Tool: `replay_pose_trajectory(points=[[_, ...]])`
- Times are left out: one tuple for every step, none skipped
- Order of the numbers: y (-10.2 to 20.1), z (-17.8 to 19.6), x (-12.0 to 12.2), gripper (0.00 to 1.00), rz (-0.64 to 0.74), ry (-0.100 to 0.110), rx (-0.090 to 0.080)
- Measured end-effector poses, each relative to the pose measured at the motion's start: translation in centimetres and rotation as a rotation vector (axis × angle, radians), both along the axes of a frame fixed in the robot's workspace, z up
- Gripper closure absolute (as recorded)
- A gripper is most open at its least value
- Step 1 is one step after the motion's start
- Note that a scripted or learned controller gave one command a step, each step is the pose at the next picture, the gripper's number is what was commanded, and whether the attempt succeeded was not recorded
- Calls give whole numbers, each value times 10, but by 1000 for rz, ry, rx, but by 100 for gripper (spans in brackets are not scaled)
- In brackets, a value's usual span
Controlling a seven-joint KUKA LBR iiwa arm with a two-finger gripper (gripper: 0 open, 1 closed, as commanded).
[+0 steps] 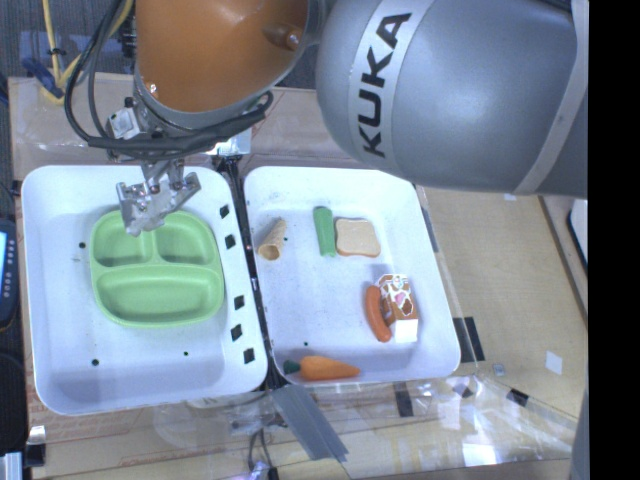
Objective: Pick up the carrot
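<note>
The carrot (328, 369), orange with a green stub at its left end, lies on its side along the front wall of the right bin (430, 258). My gripper (157, 204) hangs over the left bin (50, 268), above the back edge of a green divided plate (158, 278). Its metal fingers stand apart with nothing between them. The carrot is far from the gripper, across the divider toward the front right. The big grey and orange arm covers the top of the view.
In the right bin lie a tan cone-shaped piece (271, 238), a green stick (323, 230), a slice of bread (357, 237), a red sausage (377, 314) and a small printed carton (399, 299). Black clips line the divider (243, 288) between the bins.
</note>
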State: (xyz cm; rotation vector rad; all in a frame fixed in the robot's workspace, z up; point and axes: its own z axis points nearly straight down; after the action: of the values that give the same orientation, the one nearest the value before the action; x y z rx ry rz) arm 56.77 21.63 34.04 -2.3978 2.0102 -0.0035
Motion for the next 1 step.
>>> replay_pose_trajectory(points=[[3,-68,-9,100,487,11,-9]])
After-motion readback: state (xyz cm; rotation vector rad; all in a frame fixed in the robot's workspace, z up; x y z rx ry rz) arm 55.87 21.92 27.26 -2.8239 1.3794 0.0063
